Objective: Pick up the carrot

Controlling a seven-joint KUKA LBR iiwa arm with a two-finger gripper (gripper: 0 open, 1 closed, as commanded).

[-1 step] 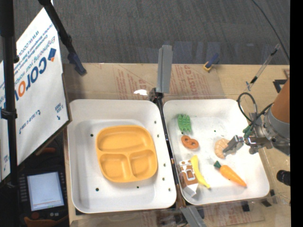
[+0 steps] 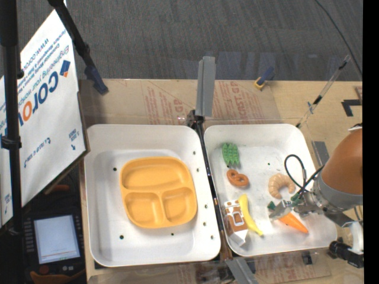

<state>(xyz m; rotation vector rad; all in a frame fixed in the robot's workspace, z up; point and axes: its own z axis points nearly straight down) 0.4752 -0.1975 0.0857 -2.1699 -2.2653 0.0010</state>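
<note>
A plywood-topped bench [image 2: 278,99] stands before a grey carpeted floor and carries two shallow white plastic bins side by side. The left bin [image 2: 106,229] holds an orange three-compartment plastic tray [image 2: 159,191] lying flat near its centre. The right bin [image 2: 284,136] holds several toy food items: a green ridged vegetable piece [image 2: 230,154] near the back, a brown pretzel [image 2: 237,178] just in front of it, a tan croissant [image 2: 280,184] further right, a yellow banana [image 2: 249,214] toward the front, and a brown-and-white carton [image 2: 235,220] touching the banana's left side.

The grey arm with the orange band [image 2: 349,170] enters from the right. The two-finger gripper [image 2: 283,210] is lowered into the front right area of the right bin. The small orange carrot [image 2: 294,222] lies on the bin floor directly at the gripper tip, pointing to the right. Whether the fingers are spread or closed, and whether they grip the carrot, cannot be determined.
</note>
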